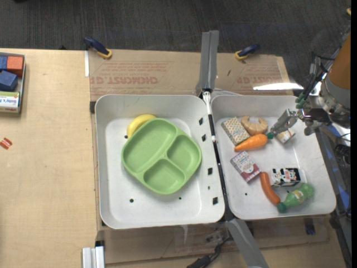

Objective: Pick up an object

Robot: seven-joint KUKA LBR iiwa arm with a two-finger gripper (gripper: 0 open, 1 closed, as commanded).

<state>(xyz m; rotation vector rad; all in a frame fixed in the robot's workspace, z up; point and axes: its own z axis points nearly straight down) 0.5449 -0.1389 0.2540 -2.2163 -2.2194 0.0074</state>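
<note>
The right bin (326,166) holds several small things. They are a patterned packet (235,130), a tan bread roll (255,124), an orange carrot (252,143), a pink box (245,166), a red sausage (269,188), a black-and-white carton (286,177), a green bottle (297,197) and a small white piece (285,136). My gripper (298,124) hangs over the bin's upper right part, open, with nothing between its fingers. Its left finger (286,119) stands just above the small white piece and right of the carrot's green top.
In the left bin (109,172) lies a green divided plate (162,156), with a yellow thing (138,123) partly under its upper left rim. A box of coloured blocks (11,81) sits on the bench at far left. A grey divider bar (208,63) runs between the bins.
</note>
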